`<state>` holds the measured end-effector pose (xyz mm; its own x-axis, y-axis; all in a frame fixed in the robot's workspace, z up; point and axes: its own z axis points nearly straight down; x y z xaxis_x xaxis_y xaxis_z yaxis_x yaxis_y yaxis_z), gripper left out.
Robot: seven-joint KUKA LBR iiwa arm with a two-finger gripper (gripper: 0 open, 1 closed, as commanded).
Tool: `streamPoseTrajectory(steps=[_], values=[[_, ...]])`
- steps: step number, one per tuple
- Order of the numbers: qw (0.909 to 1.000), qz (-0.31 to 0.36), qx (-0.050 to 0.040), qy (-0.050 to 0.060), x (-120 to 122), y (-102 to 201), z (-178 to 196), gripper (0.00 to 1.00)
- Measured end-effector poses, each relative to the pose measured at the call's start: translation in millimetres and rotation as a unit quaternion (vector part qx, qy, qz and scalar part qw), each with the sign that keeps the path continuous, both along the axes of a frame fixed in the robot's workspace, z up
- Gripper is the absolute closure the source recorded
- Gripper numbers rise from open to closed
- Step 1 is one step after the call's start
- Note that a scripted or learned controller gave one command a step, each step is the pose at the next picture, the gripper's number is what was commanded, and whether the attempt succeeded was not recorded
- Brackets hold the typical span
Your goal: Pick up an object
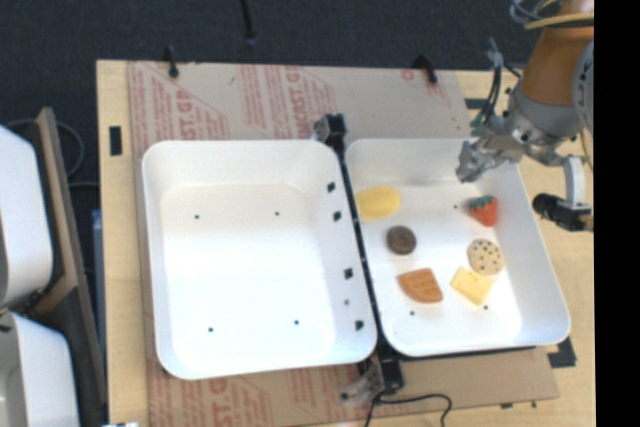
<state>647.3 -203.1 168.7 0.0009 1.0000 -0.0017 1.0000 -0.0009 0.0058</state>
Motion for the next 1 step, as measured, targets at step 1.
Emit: streamPoseTrajectory(steps=[1], values=[[1.0, 0.0, 0.0001, 0.0, 9.1, 3.6, 58.0, 1.0]])
